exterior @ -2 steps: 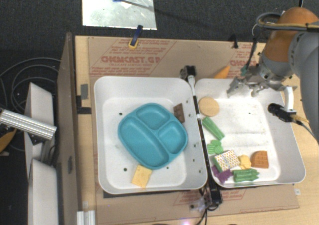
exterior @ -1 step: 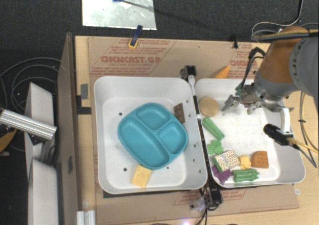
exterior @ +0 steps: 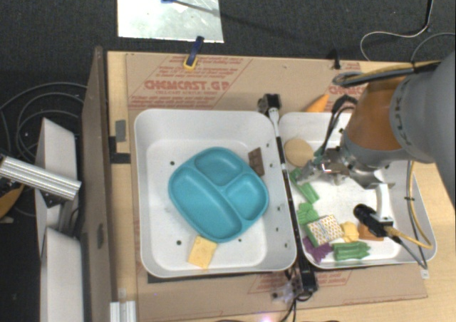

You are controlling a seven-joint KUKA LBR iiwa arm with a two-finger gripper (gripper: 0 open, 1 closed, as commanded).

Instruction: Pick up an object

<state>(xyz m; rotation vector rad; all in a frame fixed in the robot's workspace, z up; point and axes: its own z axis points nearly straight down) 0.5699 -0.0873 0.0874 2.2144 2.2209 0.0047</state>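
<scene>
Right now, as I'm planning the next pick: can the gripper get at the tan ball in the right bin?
Probably yes. The tan ball lies uncovered near the bin's top left corner, close beside the gripper, with nothing lying on it.

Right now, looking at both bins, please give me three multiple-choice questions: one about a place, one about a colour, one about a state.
1. Where does the divided plate lie?
A. left bin
B. right bin
C. on the cardboard

2. What colour is the divided plate?
A. red
B. teal
C. black

3. How does the yellow block lie?
A. on top of the plate
B. on the bin floor beside the plate
C. between the end effector's fingers

Answers: 1 A, the plate rests in the left bin. 2 B, it is teal. 3 B, the block lies on the floor near the plate's lower edge.
</scene>
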